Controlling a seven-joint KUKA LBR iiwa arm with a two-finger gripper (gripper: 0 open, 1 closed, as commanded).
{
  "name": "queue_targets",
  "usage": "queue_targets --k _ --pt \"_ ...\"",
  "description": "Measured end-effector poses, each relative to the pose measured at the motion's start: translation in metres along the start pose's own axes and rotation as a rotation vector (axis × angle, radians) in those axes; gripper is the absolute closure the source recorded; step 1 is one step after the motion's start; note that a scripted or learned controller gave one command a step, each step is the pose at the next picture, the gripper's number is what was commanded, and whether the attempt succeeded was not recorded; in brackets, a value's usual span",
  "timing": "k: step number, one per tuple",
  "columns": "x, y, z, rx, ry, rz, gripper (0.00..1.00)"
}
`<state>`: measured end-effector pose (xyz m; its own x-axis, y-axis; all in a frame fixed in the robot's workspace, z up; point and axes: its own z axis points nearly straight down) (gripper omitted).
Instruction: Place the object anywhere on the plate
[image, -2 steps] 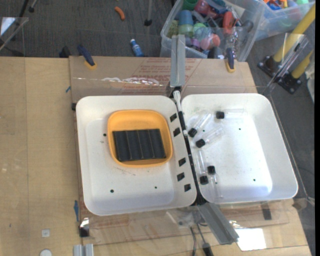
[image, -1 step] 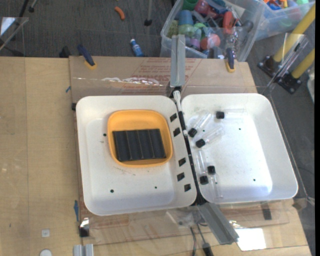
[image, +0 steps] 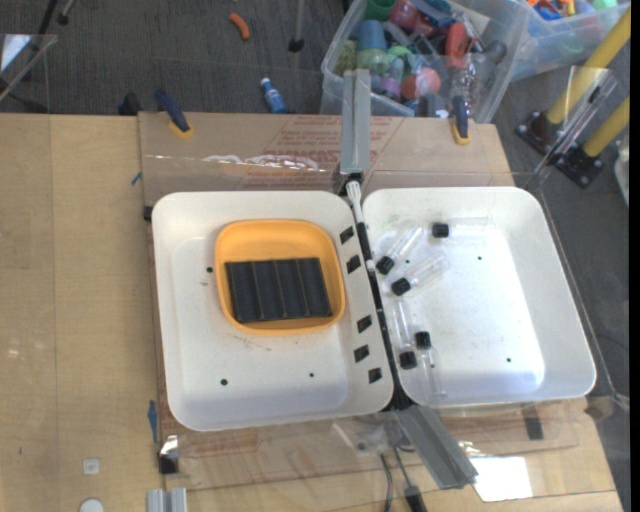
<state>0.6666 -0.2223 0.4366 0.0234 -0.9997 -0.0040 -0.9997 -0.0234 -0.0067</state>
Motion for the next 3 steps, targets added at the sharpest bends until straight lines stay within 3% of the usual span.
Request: queue_targets --k 2,3 --pt "-0.0077 -0.0018 0.0006 0.000 0.001 -0.411 1.00" --pt "-0.0075 -0.0008 0.0005 -0.001 -0.001 -0.439 1.00"
